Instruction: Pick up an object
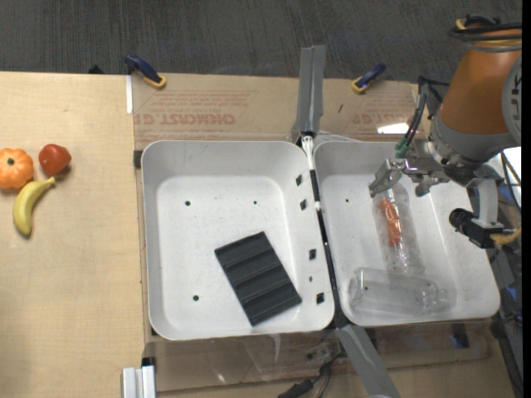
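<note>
The counter [66, 305] is pale wood on the left, with brown printed cardboard laid under the two white bins. The left bin [166, 247] holds one thing, a black ribbed rectangular block [258, 278] lying flat and turned at a slant, toward the bin's near right corner. The right bin [340, 222] sits just beside it, their rims meeting along a grey divider strip.

The arm [485, 89], grey with its orange band, comes in from the right above the right bin's far right corner. Its pincer [404, 175] hangs over the far part of that bin, right at the top end of a clear plastic bottle [396, 230] with an orange-red label, which lies lengthwise running toward the near side. Whether the pincer is spread or closed cannot be told, and contact with the bottle is unclear. A second clear bottle [392, 293] lies crosswise at the near end of the bin, touching or nearly touching the first.

On the bare wood at far left lie an orange fruit [13, 169], a red fruit [55, 159] just beside it, and a banana [28, 206] below them. Two blue-and-yellow clamps [144, 70] grip the cardboard's far edge.
</note>
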You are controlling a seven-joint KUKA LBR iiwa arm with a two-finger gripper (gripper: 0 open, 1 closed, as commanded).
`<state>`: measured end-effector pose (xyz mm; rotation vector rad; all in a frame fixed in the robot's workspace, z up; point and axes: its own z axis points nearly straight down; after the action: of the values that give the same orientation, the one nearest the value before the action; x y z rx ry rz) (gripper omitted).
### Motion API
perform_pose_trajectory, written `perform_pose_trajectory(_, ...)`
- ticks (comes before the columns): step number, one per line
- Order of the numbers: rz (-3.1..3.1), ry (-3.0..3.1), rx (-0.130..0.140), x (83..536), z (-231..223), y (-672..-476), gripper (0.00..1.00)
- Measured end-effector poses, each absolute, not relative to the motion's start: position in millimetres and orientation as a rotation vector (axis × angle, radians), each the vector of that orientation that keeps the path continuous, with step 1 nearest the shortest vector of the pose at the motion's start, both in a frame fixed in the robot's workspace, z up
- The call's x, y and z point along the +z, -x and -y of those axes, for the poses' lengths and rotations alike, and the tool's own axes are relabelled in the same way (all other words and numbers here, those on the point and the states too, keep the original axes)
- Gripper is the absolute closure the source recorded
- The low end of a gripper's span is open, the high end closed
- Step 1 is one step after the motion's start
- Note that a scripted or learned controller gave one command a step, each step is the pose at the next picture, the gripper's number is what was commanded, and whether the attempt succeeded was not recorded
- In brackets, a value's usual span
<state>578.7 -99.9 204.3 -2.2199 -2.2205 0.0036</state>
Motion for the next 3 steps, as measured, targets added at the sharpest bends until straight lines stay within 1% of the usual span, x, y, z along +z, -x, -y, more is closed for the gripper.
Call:
perform_pose_trajectory(1,2.220,2.220,0.004,204,100,-578.7,0.00)
perform_pose_trajectory(2,2.209,2.236,0.000,93,141,-606.4,0.00)
perform_pose_trajectory(3,2.203,2.241,0.001,102,143,-605.9,1.00)
